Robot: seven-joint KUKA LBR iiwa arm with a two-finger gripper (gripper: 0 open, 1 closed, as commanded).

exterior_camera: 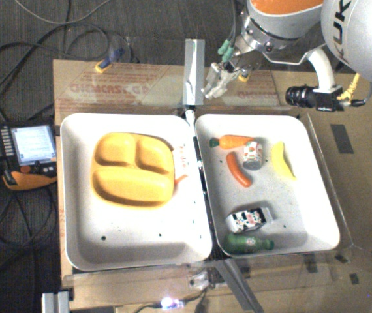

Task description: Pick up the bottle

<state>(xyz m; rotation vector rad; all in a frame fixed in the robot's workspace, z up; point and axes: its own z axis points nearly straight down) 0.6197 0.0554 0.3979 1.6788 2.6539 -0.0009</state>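
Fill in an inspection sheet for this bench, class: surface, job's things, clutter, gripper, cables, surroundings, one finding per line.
Surface: two shallow white bins side by side, the left bin and the right bin, on a brown bench.
Job's things: green bottle lying on its side at the right bin's near edge.
Clutter: yellow divided tray in the left bin; in the right bin a carrot, sausage, small can, banana and black-and-white carton.
Gripper: gripper hangs beyond the bins' far edge, above the bench, holding nothing.
Cables: loose cables on the dark floor, far left.
Surroundings: handheld screen unit left of the bench.
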